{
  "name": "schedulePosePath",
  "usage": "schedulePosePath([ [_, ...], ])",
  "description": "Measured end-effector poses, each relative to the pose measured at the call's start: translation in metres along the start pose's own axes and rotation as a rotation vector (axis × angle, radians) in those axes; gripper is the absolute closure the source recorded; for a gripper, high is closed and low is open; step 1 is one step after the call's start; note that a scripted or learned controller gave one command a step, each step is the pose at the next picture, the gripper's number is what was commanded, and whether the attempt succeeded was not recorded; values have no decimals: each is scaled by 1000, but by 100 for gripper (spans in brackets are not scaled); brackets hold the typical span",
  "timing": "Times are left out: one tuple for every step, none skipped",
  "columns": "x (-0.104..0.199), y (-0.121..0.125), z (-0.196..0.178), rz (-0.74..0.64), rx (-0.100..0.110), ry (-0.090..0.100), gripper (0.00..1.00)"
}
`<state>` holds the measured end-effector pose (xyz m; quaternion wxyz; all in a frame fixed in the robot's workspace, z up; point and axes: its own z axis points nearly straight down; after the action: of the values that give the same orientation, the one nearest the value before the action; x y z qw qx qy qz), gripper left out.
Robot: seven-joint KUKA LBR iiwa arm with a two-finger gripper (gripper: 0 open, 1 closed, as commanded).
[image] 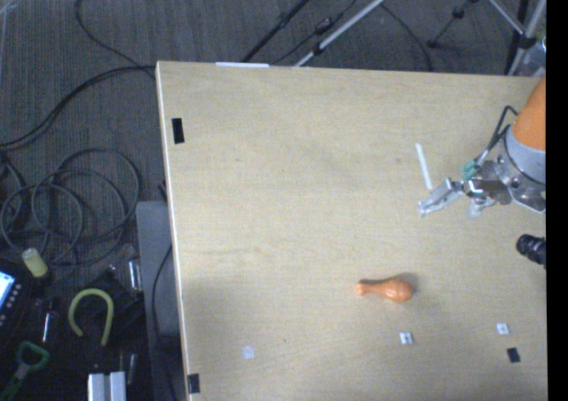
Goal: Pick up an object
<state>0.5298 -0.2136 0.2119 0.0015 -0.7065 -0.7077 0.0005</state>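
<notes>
Camera view gives you the arm (531, 137) coming in at three o'clock, its gripper (437, 202) hanging over the tan bench (284, 186). You've got nothing between those fingers; how wide they stand, you cannot tell from here. Your object, the orange bulb-shaped piece (388, 288), lies flat at about five o'clock, well apart from the gripper. A thin white stick (423, 166) lies just above the gripper.

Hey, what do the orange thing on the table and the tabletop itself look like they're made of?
Orange object: probably rubber or soft plastic, judging by its smooth, bulbous end tapering to a narrow neck and its even colour with a faint sheen. Tabletop: looks like pale wood or laminate board, matte, uniform tan, with no clear grain showing at this resolution.
</notes>
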Motion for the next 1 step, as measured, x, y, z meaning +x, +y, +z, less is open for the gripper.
schedulePosePath([
  [-9, 50, 49, -89, 0, -3, 0],
])
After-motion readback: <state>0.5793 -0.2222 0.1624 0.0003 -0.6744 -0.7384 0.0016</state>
